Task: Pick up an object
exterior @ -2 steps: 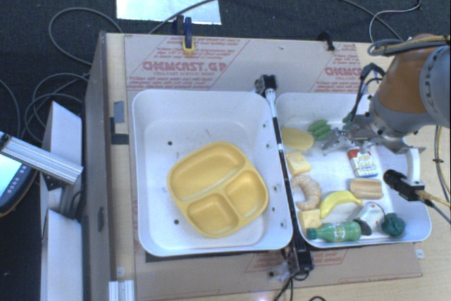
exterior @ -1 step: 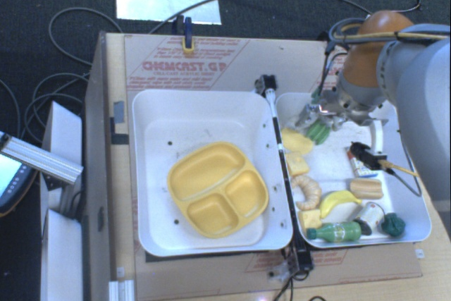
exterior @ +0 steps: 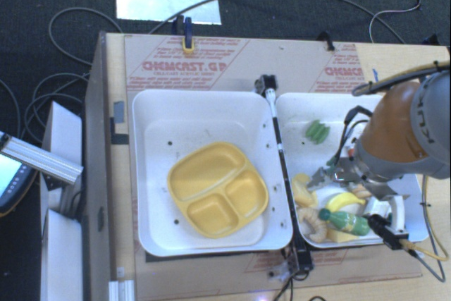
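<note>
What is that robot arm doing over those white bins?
The arm reaches in from the right and hangs low over the right bin, above a pile of toy food: a green bottle, a banana and a green piece lying farther back. It is trying to pick one up, but nothing looks lifted yet. The left bin holds a yellow tray with three compartments.

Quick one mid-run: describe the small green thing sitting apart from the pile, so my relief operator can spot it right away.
Start at the right-hand white bin, the one the arm reaches over. Toward its far side, beyond the heap of yellowish items and the green bottle, lies a small green ridged object. It sits alone on bare white floor, touching nothing, unlike the crowded items nearer the camera.
</note>
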